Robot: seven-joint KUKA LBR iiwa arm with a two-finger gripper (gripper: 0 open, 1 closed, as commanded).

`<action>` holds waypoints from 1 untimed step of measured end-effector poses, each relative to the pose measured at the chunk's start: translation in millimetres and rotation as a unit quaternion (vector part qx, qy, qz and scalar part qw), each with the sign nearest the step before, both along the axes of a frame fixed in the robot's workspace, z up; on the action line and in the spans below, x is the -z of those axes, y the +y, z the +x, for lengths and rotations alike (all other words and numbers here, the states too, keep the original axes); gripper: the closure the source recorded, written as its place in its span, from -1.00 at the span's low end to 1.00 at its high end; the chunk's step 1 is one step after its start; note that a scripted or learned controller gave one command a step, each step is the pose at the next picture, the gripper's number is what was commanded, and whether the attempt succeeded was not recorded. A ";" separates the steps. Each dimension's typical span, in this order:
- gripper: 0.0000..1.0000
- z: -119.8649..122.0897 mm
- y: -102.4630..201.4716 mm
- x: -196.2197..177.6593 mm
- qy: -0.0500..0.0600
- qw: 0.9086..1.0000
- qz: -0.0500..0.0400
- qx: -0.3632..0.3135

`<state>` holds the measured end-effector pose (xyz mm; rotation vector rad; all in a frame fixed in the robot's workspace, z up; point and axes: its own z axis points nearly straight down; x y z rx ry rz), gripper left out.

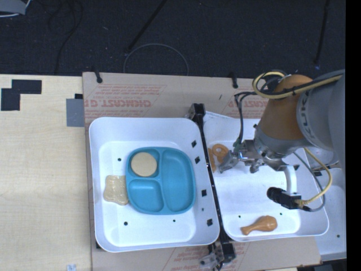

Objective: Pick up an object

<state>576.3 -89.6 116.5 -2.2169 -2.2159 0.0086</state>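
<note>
Approach step, by my judgement: gripper (230, 161) is low in the right bin (316, 224), just beside the pretzel (218, 151) at the bin's far left; whether the fingers are spread or pressed together cannot be told. Nothing is seen held. Next move calls for centring over the pretzel, or crossing to the drumstick (259, 225) at the near wall. Left bin (107, 230) carries a blue tray (169, 185) with a cookie (143, 164); bench (39, 174) is pale wood, dark floor beyond.
</note>
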 end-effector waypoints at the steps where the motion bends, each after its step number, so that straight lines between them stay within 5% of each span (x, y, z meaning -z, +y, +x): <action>1: -1.00 -0.8 1.3 30.9 -0.001 1.000 0.000 0.000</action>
